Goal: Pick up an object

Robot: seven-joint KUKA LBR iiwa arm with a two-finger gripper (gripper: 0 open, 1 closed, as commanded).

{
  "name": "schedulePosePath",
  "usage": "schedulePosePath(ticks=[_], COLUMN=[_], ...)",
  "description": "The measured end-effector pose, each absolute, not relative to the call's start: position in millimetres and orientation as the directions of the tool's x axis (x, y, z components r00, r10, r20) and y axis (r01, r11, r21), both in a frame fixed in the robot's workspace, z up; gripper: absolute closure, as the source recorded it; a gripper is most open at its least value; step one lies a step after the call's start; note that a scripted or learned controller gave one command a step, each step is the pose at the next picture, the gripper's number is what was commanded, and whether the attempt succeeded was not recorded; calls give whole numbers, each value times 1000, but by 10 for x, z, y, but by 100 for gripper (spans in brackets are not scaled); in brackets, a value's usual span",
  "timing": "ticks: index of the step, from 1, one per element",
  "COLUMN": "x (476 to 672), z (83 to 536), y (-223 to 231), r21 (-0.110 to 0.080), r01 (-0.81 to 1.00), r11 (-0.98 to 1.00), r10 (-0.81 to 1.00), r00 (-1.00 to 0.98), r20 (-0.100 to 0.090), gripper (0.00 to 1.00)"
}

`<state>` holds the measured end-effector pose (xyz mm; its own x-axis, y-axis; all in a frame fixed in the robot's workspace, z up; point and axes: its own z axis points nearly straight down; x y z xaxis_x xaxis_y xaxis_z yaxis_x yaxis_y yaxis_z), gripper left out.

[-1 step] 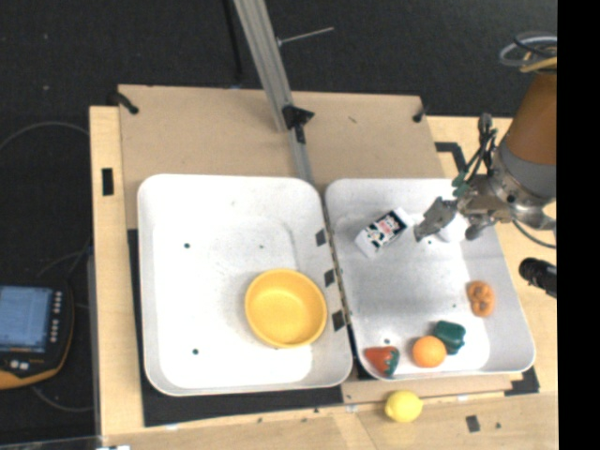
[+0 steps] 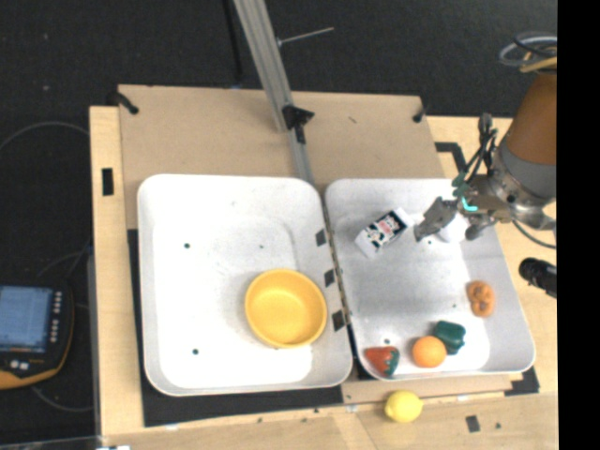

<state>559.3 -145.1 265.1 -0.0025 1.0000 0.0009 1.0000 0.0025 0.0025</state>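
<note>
Small milk carton lies in the right bin, just left of the hand, which looks spread, pinching nothing. Probably light and stiff; grip its flat sides.

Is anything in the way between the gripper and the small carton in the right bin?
Nothing visible. The gripper hangs over the right bin, just right of the small carton, with bare bin floor between them. The other items lie near the bin's front edge.

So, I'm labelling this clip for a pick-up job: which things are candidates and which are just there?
Candidates, right bin: small white carton, orange ball, green pepper, red strawberry, tan lumpy piece; gripper hovers there.

Lying about: yellow bowl, yellow lemon on the bench.
</note>
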Motion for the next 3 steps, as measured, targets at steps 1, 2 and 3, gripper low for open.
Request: schedulePosePath(ticks=[1,2,3], x=[5638,5560,5537], z=[2188,1676,1054], y=[-1403,-1346,-1310], r21=[-3,-3,-5], r01=[1000,1000,1000], r11=[-1,-1,-1], r10=[1000,1000,1000], r00=[1,1,1], r20=[-2,-1,-1], gripper=[0,0,0])
